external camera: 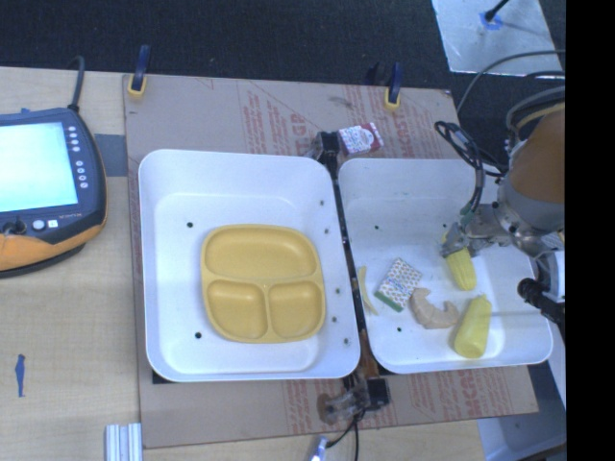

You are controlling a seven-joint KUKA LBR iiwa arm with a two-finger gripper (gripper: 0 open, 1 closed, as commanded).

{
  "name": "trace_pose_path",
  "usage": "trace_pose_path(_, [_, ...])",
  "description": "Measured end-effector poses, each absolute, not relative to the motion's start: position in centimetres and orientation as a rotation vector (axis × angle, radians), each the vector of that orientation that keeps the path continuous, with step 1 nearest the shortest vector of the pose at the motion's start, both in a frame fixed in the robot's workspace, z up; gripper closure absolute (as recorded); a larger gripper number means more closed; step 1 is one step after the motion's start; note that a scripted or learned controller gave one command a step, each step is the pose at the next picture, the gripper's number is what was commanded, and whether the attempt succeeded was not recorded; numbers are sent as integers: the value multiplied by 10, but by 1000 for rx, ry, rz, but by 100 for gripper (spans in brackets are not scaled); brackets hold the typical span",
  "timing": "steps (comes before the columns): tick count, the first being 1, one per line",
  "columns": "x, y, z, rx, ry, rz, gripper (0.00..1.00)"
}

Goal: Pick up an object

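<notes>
Camera view, looking down on 2 white bins set side by side: the left bin (163, 257) carries a yellow divided tray (261, 281) with 3 compartments, lying flat near its middle with nothing in them. The right bin (404, 190) holds the loose things. Taking the tray as the landmark, a thin yellow strip (364, 291) lies just past the wall between the bins, and a checked packet (397, 283) lies a little further right, tilted. Beyond that is a tan curved piece (432, 312), then a yellow cylinder (472, 327) touching or nearly touching the tan piece, and above it a smaller yellow piece (461, 270).

The arm reaches in from the far side of the right bin, and the gripper (468, 240) sits low at the upper end of the smaller yellow piece. I judge that piece to be the target of the pick, since the tool is lowered right over it. Whether the fingers are apart or clamped cannot be told; they blur into the wrist hardware and cables. The piece looks to rest on the bin floor, so I would not call it lifted.

The loose items are clustered toward the right half of their bin, likely scattered at random for grasp trials.
</notes>
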State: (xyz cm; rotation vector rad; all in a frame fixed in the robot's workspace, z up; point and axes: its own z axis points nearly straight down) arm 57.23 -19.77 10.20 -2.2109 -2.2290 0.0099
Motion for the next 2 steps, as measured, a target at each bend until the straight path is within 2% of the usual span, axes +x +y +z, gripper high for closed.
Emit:
trace_pose_path(1, [592,-148,92,-2212,-2230,5,100])
trace_pose_path(2, [602,-63,193,-2214,-2226,0,100])
